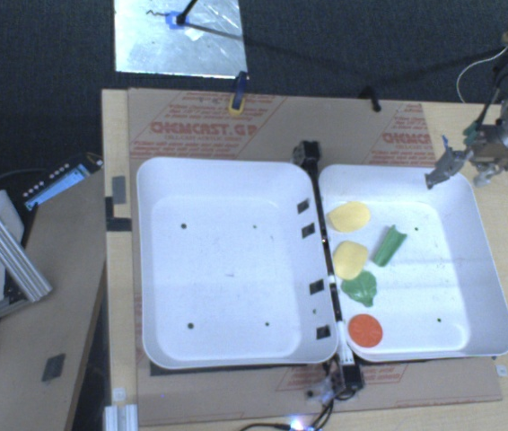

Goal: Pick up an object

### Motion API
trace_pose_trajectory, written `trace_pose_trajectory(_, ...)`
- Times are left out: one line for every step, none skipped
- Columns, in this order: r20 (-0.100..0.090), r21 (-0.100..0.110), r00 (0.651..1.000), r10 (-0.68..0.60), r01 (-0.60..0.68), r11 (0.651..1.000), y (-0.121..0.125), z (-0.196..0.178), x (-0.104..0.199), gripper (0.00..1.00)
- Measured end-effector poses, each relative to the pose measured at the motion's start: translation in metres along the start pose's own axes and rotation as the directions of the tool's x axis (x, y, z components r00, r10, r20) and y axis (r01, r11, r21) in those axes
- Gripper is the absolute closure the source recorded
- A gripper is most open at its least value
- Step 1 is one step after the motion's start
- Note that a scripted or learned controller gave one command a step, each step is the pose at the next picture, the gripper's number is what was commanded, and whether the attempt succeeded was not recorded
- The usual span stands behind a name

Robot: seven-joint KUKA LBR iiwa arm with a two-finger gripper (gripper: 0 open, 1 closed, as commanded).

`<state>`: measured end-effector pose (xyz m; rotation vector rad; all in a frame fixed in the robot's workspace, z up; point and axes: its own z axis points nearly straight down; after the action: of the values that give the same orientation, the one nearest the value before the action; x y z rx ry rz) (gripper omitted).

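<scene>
The right bin point(478, 268) holds several small objects along its left side. A yellow piece point(350, 215) lies farthest back, and a second yellow piece point(350, 259) sits just in front of it. A green block point(388, 245) lies tilted to their right. A flat green leafy piece point(360, 286) touches the second yellow piece, and an orange-red round piece point(365, 330) lies near the front wall. My gripper point(462, 176) hangs over the bin's far right corner, well away from the objects. It is open, with nothing between its fingers.
The left bin point(160, 241) stands beside the right one, with black clips point(308, 232) along the shared edge. A shiny metal sheet point(179, 23) lies at the back on the dark floor. Cables run behind the bench at the top right.
</scene>
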<state>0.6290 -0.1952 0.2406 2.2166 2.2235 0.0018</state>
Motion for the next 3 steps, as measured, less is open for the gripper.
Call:
trace_pose_trajectory(0.007,-0.020,1.000,-0.002,0.002,1.000,-0.056,-0.306,0.006,0.00)
trace_pose_trajectory(0.004,-0.007,1.000,-0.006,0.006,1.000,-0.054,-0.307,0.007,1.00)
trace_pose_trajectory(-0.005,0.012,1.000,-0.006,0.006,1.000,-0.058,-0.186,0.065,1.00)
